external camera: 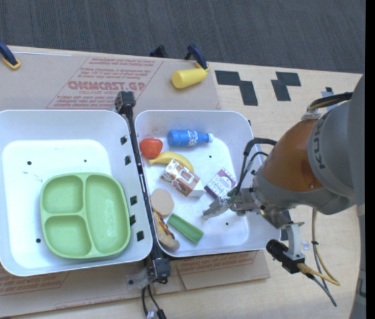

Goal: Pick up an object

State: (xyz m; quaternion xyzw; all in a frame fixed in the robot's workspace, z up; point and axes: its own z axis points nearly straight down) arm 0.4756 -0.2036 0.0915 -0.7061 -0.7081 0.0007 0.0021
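The end effector sits low in the right bin, just right of the green block, which lies slanted with its long side running from upper left to lower right, and I cannot tell how the end effector is set.

Dark grey carpet floor, cardboard-covered bench, even light

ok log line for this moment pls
hand low in right bin | beside purple packet | nothing seen gripped | green tray in left bin
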